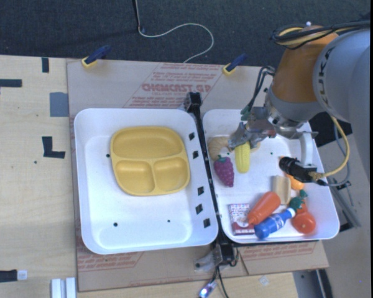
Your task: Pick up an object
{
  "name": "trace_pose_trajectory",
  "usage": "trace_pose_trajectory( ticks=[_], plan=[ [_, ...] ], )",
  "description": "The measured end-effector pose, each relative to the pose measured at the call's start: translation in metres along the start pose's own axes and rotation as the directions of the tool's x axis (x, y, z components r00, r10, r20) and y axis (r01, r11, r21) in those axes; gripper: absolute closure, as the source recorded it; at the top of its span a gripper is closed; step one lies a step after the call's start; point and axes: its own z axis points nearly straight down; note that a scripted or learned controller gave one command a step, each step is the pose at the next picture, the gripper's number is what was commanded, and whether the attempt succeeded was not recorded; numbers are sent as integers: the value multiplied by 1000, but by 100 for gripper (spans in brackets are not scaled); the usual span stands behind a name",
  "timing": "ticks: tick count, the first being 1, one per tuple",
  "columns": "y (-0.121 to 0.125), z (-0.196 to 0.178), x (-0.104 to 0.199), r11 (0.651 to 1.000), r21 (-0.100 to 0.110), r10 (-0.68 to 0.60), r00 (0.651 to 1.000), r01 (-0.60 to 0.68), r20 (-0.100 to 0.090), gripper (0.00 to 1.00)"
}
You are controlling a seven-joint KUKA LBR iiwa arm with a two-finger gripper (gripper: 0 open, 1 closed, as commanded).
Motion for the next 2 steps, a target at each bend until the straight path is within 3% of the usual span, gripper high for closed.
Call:
trace_pose_trajectory(
  ticks=[1, 2],
  plan=[
    [3, -35, 71, 1000, -5, -4, 1000, 4, 0, 100],
    [-77, -60, 83, 1000, 3, 2, 1000, -2, 0, 100]
  ],
)
